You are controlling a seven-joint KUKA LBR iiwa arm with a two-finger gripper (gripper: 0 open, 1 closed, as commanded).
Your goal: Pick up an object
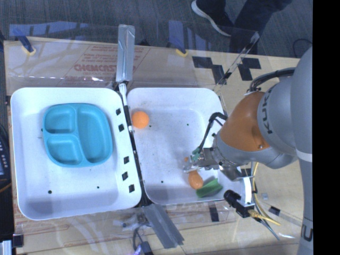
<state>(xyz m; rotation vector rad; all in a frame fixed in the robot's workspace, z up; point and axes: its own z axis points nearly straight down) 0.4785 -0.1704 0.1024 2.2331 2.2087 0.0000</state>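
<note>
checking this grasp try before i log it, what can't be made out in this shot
- Hand, camera view: the wrist covers it and it is small, so open or shut is unclear.
- Small orange piece and green piece: too small and blurred to identify.
- Arm: cut off by the right edge.

Two shallow white plastic bins sit side by side on the table: the left bin [21, 142] and the right bin [164, 102]. The left bin holds one light blue plastic tray with three compartments [78, 134]. The right bin holds three small things: one round orange ball [140, 119], one small orange oval piece [196, 181] and one green elongated piece [210, 189] just beside it.
</note>
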